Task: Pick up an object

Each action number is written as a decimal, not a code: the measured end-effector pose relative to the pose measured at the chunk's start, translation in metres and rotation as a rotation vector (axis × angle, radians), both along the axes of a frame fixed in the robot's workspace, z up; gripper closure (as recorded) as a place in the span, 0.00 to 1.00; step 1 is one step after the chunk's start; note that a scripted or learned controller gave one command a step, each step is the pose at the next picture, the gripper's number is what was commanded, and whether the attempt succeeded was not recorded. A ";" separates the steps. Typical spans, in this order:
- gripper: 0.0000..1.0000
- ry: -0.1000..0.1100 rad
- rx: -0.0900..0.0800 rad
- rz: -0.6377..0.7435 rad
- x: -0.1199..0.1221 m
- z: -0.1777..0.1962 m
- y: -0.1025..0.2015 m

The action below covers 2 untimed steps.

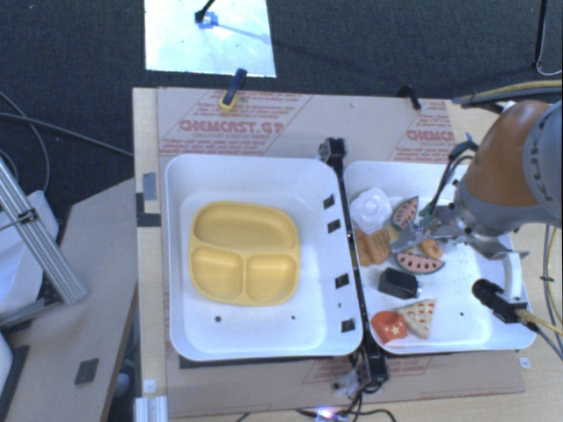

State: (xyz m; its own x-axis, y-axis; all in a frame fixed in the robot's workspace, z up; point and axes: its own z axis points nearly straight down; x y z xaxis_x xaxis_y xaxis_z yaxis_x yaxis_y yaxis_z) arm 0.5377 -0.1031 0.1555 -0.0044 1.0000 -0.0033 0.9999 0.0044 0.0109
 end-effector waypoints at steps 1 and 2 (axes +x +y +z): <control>0.00 0.015 0.006 -0.003 -0.043 -0.055 0.018; 1.00 0.008 0.004 -0.002 -0.040 -0.042 0.017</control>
State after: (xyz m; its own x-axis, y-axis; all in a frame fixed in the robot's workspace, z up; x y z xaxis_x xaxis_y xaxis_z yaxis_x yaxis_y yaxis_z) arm 0.4975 -0.0863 0.1136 -0.0027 1.0000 0.0006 1.0000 0.0027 0.0026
